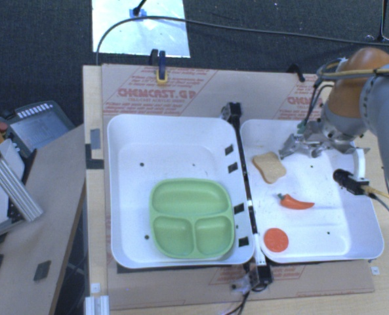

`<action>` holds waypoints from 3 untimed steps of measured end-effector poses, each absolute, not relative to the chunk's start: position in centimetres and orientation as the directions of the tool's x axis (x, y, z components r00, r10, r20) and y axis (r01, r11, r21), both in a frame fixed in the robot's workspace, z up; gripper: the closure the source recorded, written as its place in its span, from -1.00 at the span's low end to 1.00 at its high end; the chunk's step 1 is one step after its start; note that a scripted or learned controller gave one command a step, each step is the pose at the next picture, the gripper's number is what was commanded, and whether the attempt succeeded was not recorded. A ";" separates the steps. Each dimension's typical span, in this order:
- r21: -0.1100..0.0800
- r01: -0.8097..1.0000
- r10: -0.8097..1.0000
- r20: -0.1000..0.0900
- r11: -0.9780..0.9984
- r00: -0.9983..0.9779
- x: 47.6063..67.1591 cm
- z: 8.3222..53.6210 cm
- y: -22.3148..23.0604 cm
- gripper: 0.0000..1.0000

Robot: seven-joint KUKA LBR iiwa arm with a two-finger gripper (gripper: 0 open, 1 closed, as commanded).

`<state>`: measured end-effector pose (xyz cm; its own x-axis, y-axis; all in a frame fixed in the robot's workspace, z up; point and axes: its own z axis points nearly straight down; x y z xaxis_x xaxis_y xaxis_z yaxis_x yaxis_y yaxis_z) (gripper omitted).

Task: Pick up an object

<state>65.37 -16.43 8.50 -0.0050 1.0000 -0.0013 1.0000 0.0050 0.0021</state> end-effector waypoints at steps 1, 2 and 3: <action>0.006 1.000 1.000 -0.002 0.007 -0.007 65.5 9.7 -16.4 1.00; 0.009 1.000 1.000 -0.002 0.005 -0.005 66.0 16.1 -15.9 1.00; 0.007 1.000 1.000 -0.001 0.006 -0.006 66.2 21.4 -15.9 1.00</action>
